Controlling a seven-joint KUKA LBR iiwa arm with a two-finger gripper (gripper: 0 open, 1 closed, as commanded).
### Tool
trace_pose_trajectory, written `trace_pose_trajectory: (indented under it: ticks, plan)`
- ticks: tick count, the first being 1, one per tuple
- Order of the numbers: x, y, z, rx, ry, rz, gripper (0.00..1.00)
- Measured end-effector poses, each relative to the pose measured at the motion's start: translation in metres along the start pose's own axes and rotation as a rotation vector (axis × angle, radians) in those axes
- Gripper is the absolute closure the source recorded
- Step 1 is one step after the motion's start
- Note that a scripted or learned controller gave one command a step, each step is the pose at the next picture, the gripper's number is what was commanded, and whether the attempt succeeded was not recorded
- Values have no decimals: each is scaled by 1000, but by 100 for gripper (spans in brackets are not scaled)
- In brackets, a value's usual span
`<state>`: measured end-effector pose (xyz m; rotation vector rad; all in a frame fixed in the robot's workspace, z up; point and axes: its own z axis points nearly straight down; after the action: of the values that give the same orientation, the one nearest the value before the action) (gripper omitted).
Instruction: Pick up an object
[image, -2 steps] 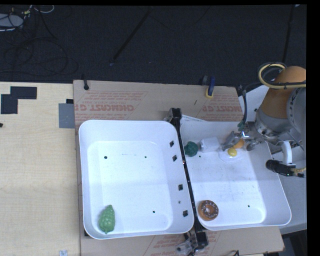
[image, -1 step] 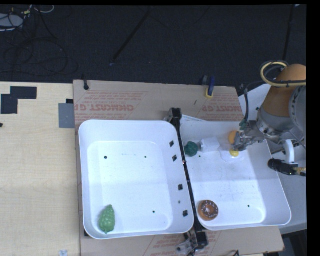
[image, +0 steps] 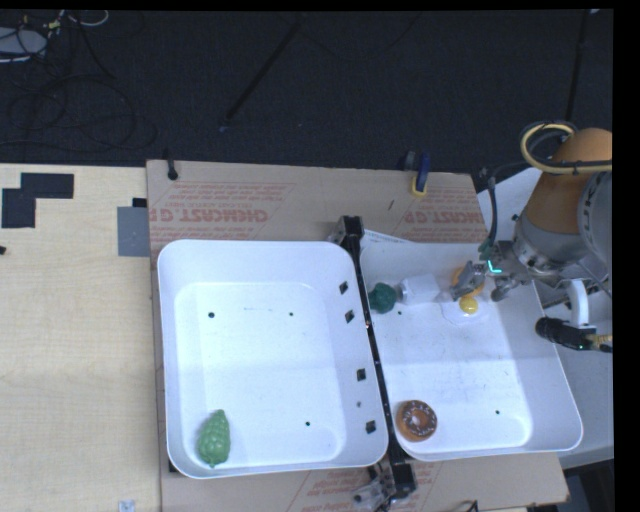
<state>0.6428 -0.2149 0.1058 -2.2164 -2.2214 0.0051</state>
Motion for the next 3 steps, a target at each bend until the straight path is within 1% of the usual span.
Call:
trace_pose_trajectory:
  ticks: [1,2,3]
  plan:
    - [-1,0,-10,1,1,0,100]
    - [-1,0,-10,1,0,0,0]
    - [-1,0,-10,1,0,0,0]
